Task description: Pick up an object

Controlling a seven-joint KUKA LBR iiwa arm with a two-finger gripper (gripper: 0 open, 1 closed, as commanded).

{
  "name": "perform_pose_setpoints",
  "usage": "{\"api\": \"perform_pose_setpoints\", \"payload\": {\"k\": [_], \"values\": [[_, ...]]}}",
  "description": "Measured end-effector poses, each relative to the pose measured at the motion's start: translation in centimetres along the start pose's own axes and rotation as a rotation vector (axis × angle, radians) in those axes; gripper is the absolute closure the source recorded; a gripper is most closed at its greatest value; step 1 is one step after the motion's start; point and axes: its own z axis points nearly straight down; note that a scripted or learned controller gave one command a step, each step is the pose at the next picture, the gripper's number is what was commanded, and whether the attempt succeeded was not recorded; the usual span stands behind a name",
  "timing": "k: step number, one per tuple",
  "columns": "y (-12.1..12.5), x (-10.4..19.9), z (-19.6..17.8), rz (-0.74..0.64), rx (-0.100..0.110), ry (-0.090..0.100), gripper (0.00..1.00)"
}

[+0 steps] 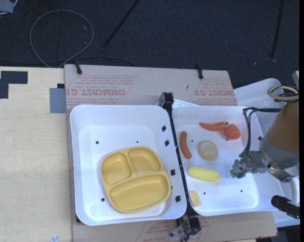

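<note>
We see two shallow white bins side by side on the bench, the left bin [83,130] and the right bin [227,203]. The arm [285,135] reaches in from the right, and its gripper [241,168] hangs over the right part of the right bin; we cannot tell how its jaws stand, and we see nothing between them. In the left bin lies a yellow divided plate [135,179], toward the near side. In the right bin, the corn cob [203,174] lies near the middle, left of the gripper and apart from it. Just beyond it sits a pale round piece [208,150], with a sausage [185,144] to its left. At the far side lie a carrot [213,126] and, touching its right end, a red tomato-like piece [232,132]. A small yellow block [194,198] rests at the near left corner.
</note>
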Motion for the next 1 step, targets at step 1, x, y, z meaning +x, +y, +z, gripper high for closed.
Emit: {"api": "perform_pose_setpoints", "payload": {"k": [1], "values": [[0.36, -0.63, -4.44, -0.005, -0.007, -0.003, 1.0]]}}
